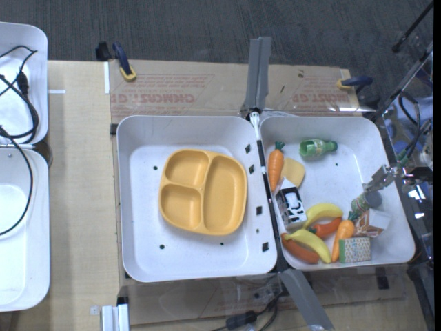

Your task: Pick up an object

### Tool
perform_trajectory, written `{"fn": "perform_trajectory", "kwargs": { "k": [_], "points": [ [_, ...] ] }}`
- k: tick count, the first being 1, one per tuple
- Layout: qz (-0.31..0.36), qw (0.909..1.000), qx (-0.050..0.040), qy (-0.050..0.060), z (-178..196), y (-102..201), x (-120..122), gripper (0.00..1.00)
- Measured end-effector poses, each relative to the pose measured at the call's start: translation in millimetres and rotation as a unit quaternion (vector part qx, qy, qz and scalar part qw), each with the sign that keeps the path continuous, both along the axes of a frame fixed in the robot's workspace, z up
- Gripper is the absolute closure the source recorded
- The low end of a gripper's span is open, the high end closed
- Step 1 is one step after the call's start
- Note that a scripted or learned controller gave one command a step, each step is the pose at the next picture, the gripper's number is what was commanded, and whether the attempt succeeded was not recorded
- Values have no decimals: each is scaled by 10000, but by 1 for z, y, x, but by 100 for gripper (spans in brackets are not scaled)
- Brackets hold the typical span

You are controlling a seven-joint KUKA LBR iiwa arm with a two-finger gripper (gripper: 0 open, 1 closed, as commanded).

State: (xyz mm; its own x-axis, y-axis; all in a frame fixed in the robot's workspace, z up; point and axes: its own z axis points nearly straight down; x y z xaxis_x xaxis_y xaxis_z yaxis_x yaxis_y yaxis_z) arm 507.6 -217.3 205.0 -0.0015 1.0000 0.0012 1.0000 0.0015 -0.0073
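Observation:
The right bin (372,133) holds several items. A carrot (275,166) lies along its left wall beside a yellow wedge (294,172). A green bottle (316,147) lies near the back. A black-and-white box (291,206) sits left of centre. Two bananas (322,214) (307,240) overlap a red pepper (301,251) and a red chilli (326,227) near the front. A small orange carrot (341,236) leans against a patterned box (355,249). A grey and green item (368,200) lies by the right wall, with a thin metal piece (381,178) above it.
The left bin (138,254) holds a yellow divided plate (204,191). A grey divider post (258,74) stands behind the gap between the bins. Cables and metal framing (410,164) crowd the right edge. White tubs (21,185) sit at the far left.

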Motion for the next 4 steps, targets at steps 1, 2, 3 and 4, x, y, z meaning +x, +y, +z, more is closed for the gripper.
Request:
{"fn": "perform_trajectory", "kwargs": {
  "k": [1, 2, 3, 4],
  "points": [
    [38, 10000, -8, -24, -61, 27, 19, 0],
    [2245, 9740, -158, -258, -88, 48, 18, 0],
    [2638, 9646, 12, -26, -117, 19, 73, 0],
    [2990, 9543, 16, -25, -116, 9, 27, 0]
  ]
}}
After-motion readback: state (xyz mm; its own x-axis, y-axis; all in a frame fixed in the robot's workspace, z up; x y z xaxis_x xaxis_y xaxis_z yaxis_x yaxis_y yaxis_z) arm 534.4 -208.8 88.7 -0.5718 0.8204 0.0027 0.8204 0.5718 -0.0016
